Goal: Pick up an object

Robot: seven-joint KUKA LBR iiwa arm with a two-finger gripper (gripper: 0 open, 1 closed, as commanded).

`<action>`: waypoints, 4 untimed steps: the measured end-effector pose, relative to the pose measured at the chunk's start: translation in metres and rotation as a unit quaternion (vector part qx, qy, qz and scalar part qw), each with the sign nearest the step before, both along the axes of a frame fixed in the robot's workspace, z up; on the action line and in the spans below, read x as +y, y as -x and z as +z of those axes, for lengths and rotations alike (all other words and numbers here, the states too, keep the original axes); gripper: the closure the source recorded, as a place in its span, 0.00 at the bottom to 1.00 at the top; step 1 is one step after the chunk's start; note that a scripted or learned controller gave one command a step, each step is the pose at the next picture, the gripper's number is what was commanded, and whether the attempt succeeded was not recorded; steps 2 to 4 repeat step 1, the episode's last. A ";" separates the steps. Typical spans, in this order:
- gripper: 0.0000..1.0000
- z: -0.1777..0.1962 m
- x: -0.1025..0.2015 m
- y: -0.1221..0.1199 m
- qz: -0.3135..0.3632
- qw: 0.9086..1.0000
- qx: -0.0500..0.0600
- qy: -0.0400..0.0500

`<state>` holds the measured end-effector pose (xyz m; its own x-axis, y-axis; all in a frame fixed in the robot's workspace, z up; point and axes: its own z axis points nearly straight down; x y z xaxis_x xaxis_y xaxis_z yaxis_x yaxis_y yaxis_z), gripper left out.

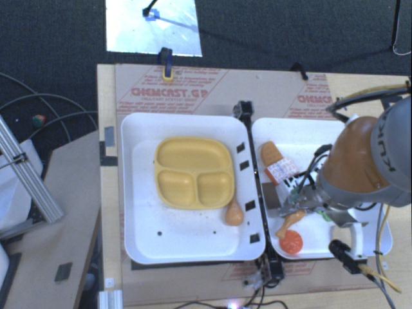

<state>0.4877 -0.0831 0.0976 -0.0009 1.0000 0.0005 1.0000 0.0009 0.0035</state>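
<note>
My gripper (295, 197) hangs low over the left part of the right bin (367, 129), under the arm's orange band. Just below it lies an orange carrot-like piece (291, 221), with a red round tomato-like object (291, 242) nearer the front wall. A red-and-white small box (281, 170) lies right beside the gripper on its upper left, and a brown bread-like piece (270, 152) is behind that. The wrist hides what lies directly beneath it.
The left bin (138, 237) holds a yellow divided plate (193, 172) and a small orange-brown pear-shaped object (234, 214) by its right wall. A black divider with clips (252, 172) runs between the bins. Cables trail off the arm at the right.
</note>
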 end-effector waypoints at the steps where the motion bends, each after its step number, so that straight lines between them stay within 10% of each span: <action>1: 1.00 0.092 0.108 -0.001 0.007 1.000 -0.004 -0.002; 4: 1.00 0.092 0.108 -0.001 0.007 1.000 -0.004 -0.002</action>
